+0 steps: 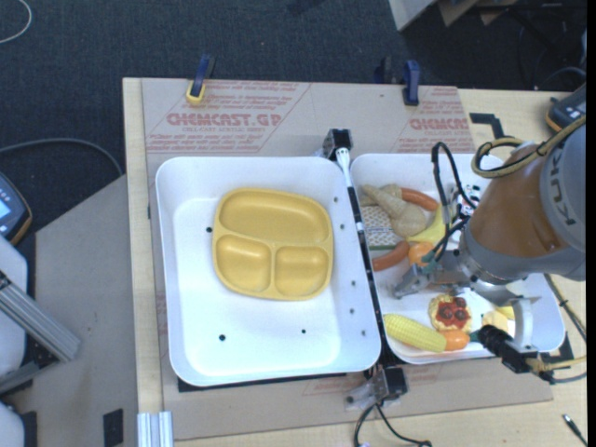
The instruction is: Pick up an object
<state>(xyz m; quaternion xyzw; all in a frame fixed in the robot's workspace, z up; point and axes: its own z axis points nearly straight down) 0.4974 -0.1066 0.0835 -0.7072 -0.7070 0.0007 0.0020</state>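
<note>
The right bin (402, 162) holds several toy foods: a beige drumstick (400, 212), an orange sausage (417, 196), a yellow banana (430, 227), a red sausage (388, 258), a corn cob (414, 331) and a small tart with red berries (451, 312). My gripper (416, 273) is low in this bin, between the red sausage and the tart, with the arm's orange band (517, 217) above it. The wrist hides what lies right under it. I see nothing clearly held.
The left bin (177, 268) carries a yellow divided plate (273, 243). A yellow cheese piece (500, 319) lies at the right bin's near right. Black cables (447, 170) loop over the right bin's far side. Clamps (197, 88) stand on the bench's far edge.
</note>
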